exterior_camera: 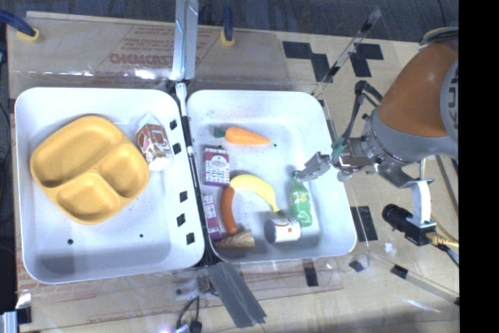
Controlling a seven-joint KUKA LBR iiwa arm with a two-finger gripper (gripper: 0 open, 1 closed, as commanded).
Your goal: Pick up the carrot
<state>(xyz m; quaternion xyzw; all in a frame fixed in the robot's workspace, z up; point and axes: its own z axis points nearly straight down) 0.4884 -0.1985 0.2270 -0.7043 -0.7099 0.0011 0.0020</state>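
The carrot (246,137) lies orange, with its green stub pointing left, in the upper middle of the right bin (312,109), with nothing touching it. My gripper (314,166) hangs over the bin's right side, below and to the right of the carrot and just above a green bottle (300,201). Nothing shows in the gripper. The grey arm with its orange band (417,90) reaches in from the right.
A banana (256,189), a sausage (228,211), a red carton (216,165), a small can (283,231) and a brown piece (238,239) crowd the lower right bin. The left bin (47,253) holds a yellow divided plate (90,166) and a wrapped snack (153,143).
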